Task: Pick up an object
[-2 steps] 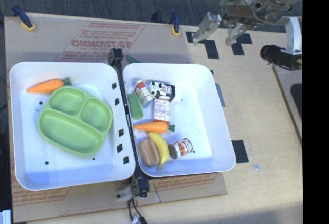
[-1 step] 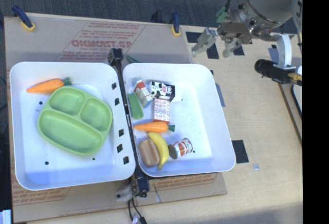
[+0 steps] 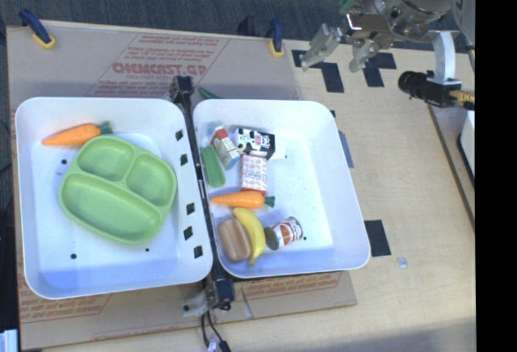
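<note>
Here: smooth curved banana (yellow), ridged can.

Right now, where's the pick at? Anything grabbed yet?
Done: nothing visibly. The gripper sits above the bench, beyond the right bin, fingers open with nothing between them. In hand: nothing. Left: the whole pick. The banana, carrot, can and cartons all lie in the right bin; the other carrot and green plate lie in the left bin.

Green divided plate, orange carrots, yellow banana, black-and-white cow-patterned carton, white bins.
</note>
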`<state>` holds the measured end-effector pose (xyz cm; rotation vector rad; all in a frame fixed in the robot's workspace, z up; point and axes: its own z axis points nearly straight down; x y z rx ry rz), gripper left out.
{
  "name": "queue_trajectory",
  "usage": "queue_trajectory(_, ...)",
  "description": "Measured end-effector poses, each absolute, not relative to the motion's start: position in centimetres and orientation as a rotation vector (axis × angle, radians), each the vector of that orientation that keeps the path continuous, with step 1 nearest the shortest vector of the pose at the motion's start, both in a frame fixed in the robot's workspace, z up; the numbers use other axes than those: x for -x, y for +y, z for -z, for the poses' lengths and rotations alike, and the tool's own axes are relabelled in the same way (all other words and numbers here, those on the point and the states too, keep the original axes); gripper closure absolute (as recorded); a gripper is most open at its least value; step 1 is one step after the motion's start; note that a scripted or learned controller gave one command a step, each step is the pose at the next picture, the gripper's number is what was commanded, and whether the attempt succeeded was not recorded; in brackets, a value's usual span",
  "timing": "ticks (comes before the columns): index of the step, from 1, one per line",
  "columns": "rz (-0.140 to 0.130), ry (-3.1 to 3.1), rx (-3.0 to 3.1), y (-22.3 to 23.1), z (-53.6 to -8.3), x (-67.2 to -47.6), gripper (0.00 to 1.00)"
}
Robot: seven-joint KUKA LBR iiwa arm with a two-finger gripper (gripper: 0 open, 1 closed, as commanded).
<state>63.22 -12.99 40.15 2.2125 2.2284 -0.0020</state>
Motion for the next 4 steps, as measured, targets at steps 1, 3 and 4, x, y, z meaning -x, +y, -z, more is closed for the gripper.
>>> queue_trajectory(1,-0.001,2.236,-2.203,-12.9,-41.3,-63.3,1.0)
queue_trajectory(3,0.008,2.23,-2.219,-7.8,-20.1,-65.5,1.0)
queue_trajectory(4,0.004,2.231,-2.214,-2.1,-23.0,-58.5,1.0)
